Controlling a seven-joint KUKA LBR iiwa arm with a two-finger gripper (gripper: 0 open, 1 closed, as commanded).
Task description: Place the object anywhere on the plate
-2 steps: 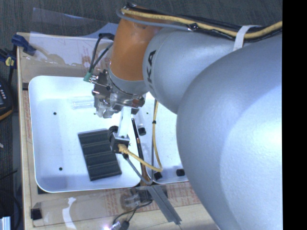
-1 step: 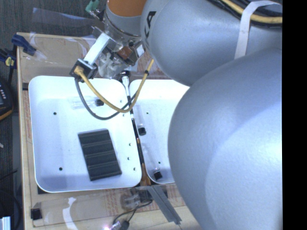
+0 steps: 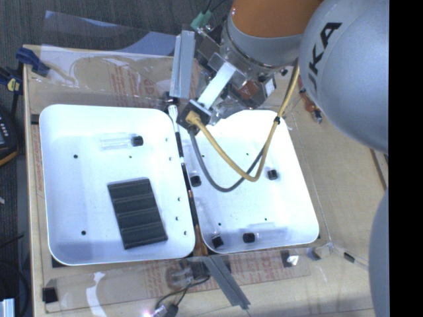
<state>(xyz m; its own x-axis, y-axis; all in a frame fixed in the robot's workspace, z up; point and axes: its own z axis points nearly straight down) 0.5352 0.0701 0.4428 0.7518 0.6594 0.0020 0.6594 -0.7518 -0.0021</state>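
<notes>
A dark ridged rectangular plate [image 3: 137,212] lies flat in the left bin [image 3: 59,177], toward its front. A clear vial with a black cap [image 3: 121,140] lies on its side behind the plate, apart from it. My gripper [image 3: 176,100] hangs over the back end of the divide between the two bins, to the right of the vial and well behind the plate. I see nothing held in it.
The right bin [image 3: 301,210] holds several small black pieces [image 3: 195,180] [image 3: 271,174] [image 3: 217,242], and a clear vial with a black cap [image 3: 258,234] near its front wall. The arm covers that bin's back part. Clamps and brackets stand along the bench's front edge [image 3: 225,282].
</notes>
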